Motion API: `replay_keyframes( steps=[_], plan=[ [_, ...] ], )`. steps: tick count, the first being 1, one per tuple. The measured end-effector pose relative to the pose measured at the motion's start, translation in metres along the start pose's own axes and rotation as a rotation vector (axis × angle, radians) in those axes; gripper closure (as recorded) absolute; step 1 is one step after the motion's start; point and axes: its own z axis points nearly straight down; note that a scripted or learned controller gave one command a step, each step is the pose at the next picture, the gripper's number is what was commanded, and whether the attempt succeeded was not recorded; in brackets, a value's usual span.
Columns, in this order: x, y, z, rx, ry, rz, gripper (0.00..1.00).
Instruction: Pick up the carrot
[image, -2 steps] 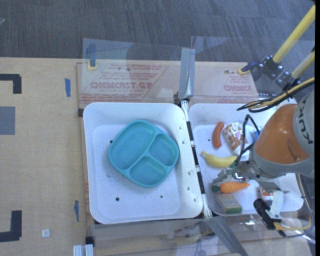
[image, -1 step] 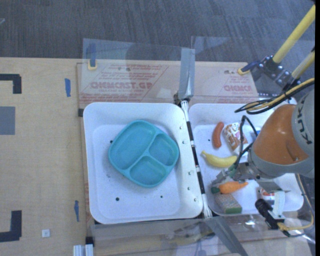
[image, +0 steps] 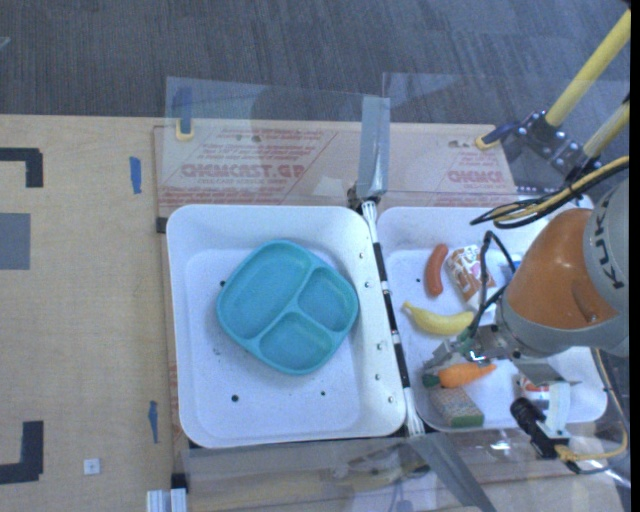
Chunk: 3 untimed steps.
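Carrot (image: 466, 375) lies in the right bin (image: 400, 235), its right end hidden under the arm (image: 565, 285). The gripper (image: 487, 345) is there too, grip unreadable. The left bin (image: 190, 300) holds a smooth teal divided plate (image: 288, 306). Curved banana (image: 438, 319) sits above.

**Bench Count**

Two shallow white plastic bins (image: 200, 300) are sitting side by side. Lying in them are one teal divided plate (image: 288, 306), one orange carrot (image: 465, 375), one yellow banana (image: 440, 319), one reddish sausage (image: 434, 270) and one green-edged sponge (image: 456, 406).
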Motion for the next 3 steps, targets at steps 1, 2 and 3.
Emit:
replay_keyframes(
  steps=[1, 2, 3],
  plan=[
    [0.0004, -0.0003, 0.0001, 0.001, 0.002, 0.053, 0.0],
    [0.0015, -0.0002, 0.0002, 0.001, 0.001, 0.116, 0.0],
    [0.0045, 0.0, 0.0003, 0.002, 0.0, 0.23, 0.0]
  ],
)
